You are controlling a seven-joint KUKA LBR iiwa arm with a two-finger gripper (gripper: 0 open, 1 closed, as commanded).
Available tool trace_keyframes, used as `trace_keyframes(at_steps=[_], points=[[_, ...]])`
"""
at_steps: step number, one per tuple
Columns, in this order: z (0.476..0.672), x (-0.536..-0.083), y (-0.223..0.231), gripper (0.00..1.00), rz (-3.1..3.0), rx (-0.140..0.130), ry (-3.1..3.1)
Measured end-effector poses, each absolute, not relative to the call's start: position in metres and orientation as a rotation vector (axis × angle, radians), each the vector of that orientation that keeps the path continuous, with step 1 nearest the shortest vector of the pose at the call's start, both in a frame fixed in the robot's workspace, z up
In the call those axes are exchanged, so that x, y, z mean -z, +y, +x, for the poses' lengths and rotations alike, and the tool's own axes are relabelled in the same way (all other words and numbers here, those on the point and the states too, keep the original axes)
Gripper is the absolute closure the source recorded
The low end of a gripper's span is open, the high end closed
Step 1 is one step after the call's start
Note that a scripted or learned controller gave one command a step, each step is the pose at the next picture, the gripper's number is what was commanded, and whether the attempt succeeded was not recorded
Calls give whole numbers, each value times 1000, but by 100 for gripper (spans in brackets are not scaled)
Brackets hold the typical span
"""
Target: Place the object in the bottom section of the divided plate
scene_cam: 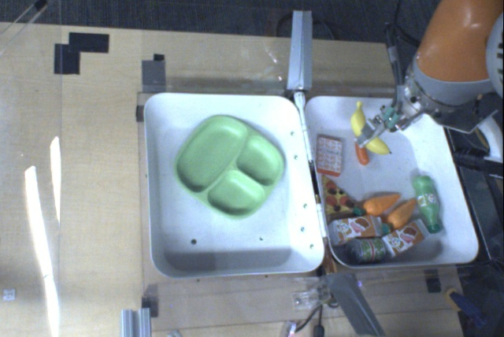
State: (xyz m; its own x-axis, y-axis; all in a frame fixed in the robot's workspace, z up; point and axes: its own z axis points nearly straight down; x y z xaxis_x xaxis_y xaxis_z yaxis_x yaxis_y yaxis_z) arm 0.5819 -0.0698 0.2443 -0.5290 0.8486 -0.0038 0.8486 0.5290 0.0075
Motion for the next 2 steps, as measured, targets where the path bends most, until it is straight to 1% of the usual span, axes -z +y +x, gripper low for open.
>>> trace_keyframes(at_steps=[1,2], points=[[629,-238,-1,100,1685,-7,2645],[609,-303,13,100,1930,-8,2472]])
